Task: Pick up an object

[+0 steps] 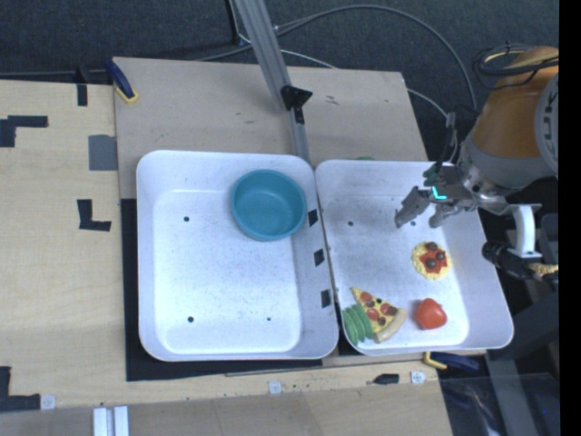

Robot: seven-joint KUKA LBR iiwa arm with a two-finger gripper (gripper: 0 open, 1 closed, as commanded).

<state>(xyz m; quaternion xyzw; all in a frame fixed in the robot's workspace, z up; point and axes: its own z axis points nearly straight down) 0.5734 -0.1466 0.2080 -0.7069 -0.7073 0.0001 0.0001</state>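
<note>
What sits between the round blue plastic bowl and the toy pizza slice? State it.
In the camera view, between the blue bowl and pizza slice run the bins' adjoining white rims, bearing black clips.

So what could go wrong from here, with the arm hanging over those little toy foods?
The gripper sits above the right bin with nothing between its fingers, so it could close on air. The small tart and tomato lie near the bin's wall, which may block a finger. The pizza slice lies flat and could slip away.

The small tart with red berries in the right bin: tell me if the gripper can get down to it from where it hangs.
Probably yes. The tart lies alone on the right bin floor, just below the gripper in this view, apart from the tomato and pizza slice.
</note>
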